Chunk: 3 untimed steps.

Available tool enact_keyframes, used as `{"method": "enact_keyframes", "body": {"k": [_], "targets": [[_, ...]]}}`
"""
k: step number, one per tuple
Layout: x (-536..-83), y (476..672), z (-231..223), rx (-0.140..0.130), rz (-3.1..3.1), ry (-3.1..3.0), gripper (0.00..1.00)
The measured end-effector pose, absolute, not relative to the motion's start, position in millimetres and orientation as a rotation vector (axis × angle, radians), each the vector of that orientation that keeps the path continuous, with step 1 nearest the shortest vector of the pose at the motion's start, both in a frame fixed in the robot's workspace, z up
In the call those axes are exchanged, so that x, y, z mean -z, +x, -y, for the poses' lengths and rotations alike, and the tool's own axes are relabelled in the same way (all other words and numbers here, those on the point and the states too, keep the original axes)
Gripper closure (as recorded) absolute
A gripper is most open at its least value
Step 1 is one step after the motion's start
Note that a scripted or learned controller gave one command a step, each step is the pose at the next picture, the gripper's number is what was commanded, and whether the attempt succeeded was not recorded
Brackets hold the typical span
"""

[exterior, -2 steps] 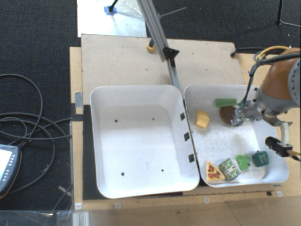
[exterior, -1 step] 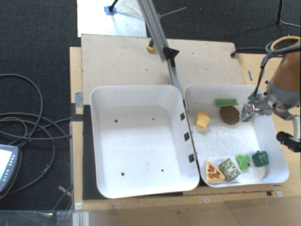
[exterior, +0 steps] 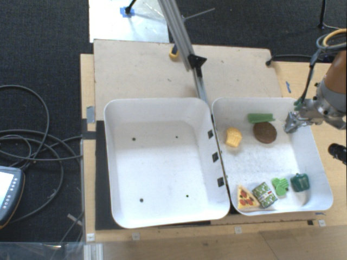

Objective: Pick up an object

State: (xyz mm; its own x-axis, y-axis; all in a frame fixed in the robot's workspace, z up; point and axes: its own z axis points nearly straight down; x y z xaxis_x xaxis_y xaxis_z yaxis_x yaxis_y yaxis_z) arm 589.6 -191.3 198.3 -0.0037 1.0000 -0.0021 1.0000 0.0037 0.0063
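Observation:
The right bin (exterior: 255,108) holds several small toy items. A brown round piece (exterior: 265,132) lies near its back, with a flat green block (exterior: 260,117) just behind it. A yellow corn piece (exterior: 233,137) sits to the left. Along the front edge lie a pizza slice (exterior: 246,199), a green patterned box (exterior: 264,194), a light green piece (exterior: 280,186) and a dark green pepper (exterior: 299,182). My gripper (exterior: 294,122) hovers over the bin's right rim, right of the brown piece, with nothing visibly between its fingers.
The left bin (exterior: 116,112) stands beside the right one. A slanted metal pole (exterior: 181,28) crosses the back of the bench down to the divide between the bins. Cables and a pendant (exterior: 8,191) lie on the floor at left.

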Motion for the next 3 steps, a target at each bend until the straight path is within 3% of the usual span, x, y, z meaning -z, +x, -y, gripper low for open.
{"method": "enact_keyframes", "body": {"k": [1,3], "targets": [[-242.0,591.1,191.8,-0.005,-2.223,2.211,1.00],[-256.9,623.5,96.1,-0.006,-2.232,2.208,1.00]]}}
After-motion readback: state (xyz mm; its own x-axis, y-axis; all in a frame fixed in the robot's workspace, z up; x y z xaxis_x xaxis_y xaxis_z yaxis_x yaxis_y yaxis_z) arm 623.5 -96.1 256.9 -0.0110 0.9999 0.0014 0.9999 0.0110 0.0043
